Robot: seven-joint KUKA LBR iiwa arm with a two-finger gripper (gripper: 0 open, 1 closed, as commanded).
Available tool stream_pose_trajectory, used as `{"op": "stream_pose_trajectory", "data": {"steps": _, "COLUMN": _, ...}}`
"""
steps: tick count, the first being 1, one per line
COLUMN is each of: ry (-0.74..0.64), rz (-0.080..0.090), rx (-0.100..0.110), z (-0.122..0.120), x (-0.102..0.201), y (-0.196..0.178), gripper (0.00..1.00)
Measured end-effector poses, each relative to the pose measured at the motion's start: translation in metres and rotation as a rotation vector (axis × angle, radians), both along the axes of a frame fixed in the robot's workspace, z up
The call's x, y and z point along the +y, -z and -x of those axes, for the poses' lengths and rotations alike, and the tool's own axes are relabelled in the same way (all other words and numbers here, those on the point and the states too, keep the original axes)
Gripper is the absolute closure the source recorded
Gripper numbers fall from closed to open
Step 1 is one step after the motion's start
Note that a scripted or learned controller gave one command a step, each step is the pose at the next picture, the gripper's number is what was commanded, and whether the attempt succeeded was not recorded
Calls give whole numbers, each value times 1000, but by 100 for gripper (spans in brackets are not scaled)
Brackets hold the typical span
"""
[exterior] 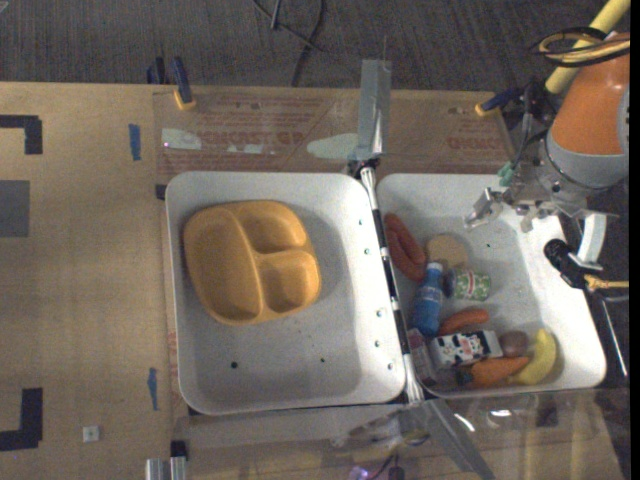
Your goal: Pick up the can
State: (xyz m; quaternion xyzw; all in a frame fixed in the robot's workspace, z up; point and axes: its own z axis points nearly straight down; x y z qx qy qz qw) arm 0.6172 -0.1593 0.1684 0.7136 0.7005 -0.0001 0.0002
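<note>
From above, two white bins sit side by side on the wooden bench. The left bin (200,368) carries a yellow divided plate (252,260) in its upper left part, with bare floor below and to the right of it. The right bin (590,353) is crowded along its left wall and bottom edge. The can (468,285), green and white, lies on its side near the bin's middle, just right of a blue bottle (429,299) and just below a round brown cookie (447,250). A red sausage (405,247) lies along the left wall. A carrot (465,320), a small carton (464,348), and a banana (541,358) crowd the bottom edge. The upper right of this bin is bare floor. The gripper (512,210) hangs over the bin's top edge, apart from the can, and nothing sits between its fingers; whether they are spread or closed cannot be told.
</note>
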Motion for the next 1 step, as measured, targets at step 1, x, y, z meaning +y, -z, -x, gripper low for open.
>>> {"op": "stream_pose_trajectory", "data": {"steps": 1, "ry": -138, "rz": -1, "rx": 0, "z": 15, "x": 8, "y": 7, "gripper": 0}}
